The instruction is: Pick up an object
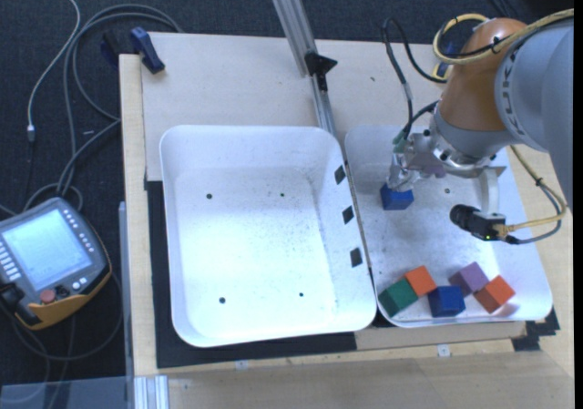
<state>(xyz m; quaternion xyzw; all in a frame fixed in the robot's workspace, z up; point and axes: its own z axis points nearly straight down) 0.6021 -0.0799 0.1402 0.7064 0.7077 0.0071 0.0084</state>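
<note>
A: Gripper low over right bin, near its left wall. Blue block directly under the tips, touching.

B: Grasped?

A: Cannot tell; opening hidden.

B: Other contents?

A: Front edge: green block, orange block, blue cube, purple block, orange cube. Left bin alongside.

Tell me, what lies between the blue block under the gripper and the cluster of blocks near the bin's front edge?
Bare white bin floor separates the blue block from the cluster.
</note>
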